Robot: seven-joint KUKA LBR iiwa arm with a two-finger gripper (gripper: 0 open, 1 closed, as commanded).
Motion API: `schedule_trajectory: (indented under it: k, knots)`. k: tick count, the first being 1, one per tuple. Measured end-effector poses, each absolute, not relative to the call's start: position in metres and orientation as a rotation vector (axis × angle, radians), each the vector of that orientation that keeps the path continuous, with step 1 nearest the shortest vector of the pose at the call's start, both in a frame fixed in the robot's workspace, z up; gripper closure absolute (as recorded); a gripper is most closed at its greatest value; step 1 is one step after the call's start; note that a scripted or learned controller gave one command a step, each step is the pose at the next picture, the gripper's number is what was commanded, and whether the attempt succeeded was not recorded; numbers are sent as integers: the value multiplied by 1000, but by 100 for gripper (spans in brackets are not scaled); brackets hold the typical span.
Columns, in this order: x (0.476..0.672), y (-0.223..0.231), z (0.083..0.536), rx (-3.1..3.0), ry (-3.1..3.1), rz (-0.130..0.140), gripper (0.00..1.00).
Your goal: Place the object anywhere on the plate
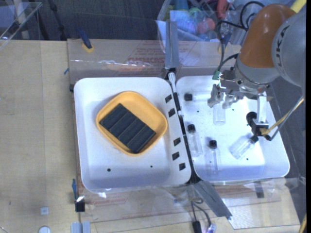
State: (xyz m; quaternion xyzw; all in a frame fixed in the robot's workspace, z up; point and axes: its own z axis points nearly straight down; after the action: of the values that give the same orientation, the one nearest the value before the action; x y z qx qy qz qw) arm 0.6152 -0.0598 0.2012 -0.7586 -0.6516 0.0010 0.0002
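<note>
Vials of clear glass with black caps lie scattered in the right-hand white bin. One small clear vial stands or hangs directly under the claw, in the upper middle of that bin. The picture is too soft to settle whether the metal fingers are pinching its top or just hovering over it, so I cannot tell if the claw is open or shut, nor whether anything is gripped.

Three more lie close by: a clear capped vial beside the bins' shared wall, another capped vial just right of it, and a tilted clear vial toward the bin's right side, its cap pointing up and to the right.

The square yellow plate with a dark ribbed insert sits in the left-hand white bin, well apart from the claw and straight to its left across the divider.

My judgement: if the vial under the claw is held, the move ahead is a leftward carry over the wall; if not, the grasp wants a short straight descent.
</note>
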Motion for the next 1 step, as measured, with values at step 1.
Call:
schedule_trajectory:
  k: [1]
  knots:
    - [663,-47,208,-2163,-2282,-1,100]
